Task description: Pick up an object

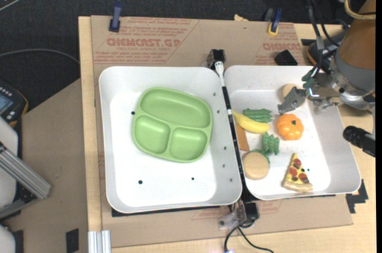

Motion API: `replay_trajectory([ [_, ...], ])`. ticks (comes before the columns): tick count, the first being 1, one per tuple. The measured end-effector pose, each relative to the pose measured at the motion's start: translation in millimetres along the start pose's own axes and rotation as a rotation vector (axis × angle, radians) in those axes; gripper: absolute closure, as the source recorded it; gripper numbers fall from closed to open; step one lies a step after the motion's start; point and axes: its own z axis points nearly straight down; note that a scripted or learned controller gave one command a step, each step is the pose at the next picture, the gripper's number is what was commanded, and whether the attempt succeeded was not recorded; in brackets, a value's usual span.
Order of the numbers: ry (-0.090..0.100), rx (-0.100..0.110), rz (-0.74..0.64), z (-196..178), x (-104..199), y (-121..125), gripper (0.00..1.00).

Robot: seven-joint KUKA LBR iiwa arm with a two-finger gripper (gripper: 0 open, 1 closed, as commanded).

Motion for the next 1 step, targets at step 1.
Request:
replay_trajectory([
  [1, -0.001, -0.003, 0.0, -10.9, 0.0, 0.7, 1.0],
])
